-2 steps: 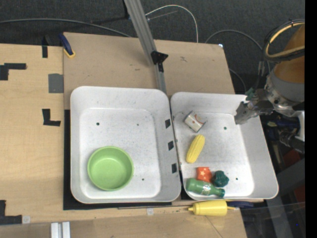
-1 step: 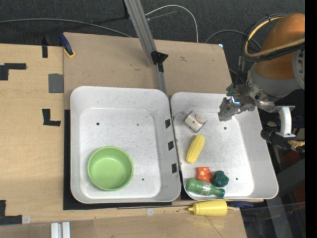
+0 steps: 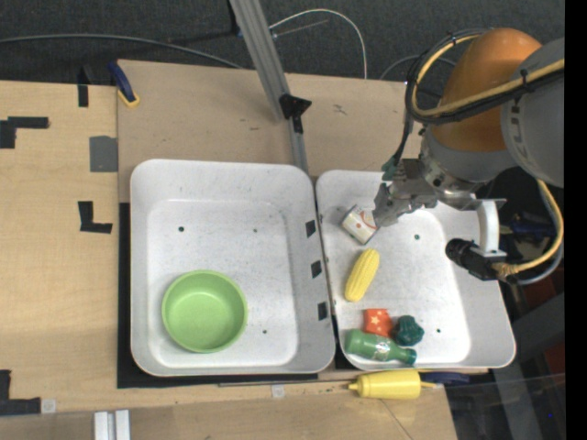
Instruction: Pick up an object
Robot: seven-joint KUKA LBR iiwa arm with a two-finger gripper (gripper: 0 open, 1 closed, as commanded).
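Note:
My gripper (image 3: 383, 209) is low over the far left part of the right bin (image 3: 459, 273). Its tip is right beside a small white and grey object (image 3: 357, 225) that lies near the bin's left wall. Whether they touch is unclear. A yellow corn cob (image 3: 361, 274) lies just below that. At the bin's near edge sit a red piece (image 3: 376, 320), a dark green piece (image 3: 407, 330) and a green bottle (image 3: 379, 347) on its side.
The left bin (image 3: 220, 209) holds a green bowl (image 3: 204, 311) in its near left corner. A yellow bottle (image 3: 390, 385) lies on the bench outside the right bin's near edge. A grey pole (image 3: 261, 44) rises behind the bins. Cables hang off the arm at right.

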